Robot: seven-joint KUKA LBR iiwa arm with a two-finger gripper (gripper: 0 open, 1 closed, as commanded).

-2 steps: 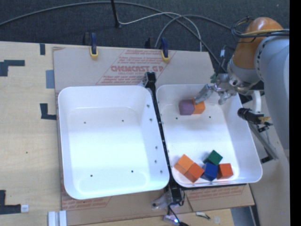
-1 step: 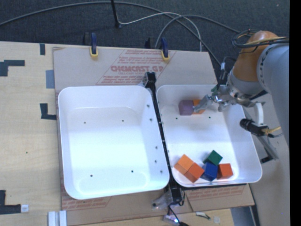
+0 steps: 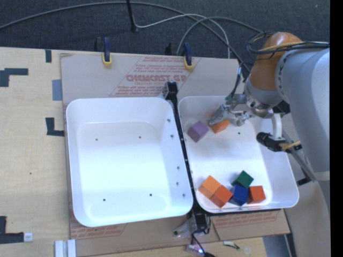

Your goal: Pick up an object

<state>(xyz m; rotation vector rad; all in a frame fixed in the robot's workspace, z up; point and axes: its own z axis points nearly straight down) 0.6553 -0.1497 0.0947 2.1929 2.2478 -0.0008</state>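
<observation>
Gripper [image 3: 224,118] pinches 1 small orange wooden cube [image 3: 219,126] above the right white bin [image 3: 278,170], purple cube [image 3: 198,131] just left.

The arm [image 3: 305,84] is a thick, smooth grey casing with rounded edges, pale and slightly glossy where light falls on it. At its twelve o'clock end sits a domed orange band [image 3: 270,63], also glossy, with a bright highlight on top. Thin dark cables [image 3: 256,40] loop over the orange part and run down its nine o'clock side. Below the band the wrist narrows into a grey metal ring, and from it the gripper [image 3: 222,116] extends as a small assembly of grey and dark parts with a touch of green. A black fitting [image 3: 270,141] with a yellowish tip projects at the casing's six o'clock side.
</observation>
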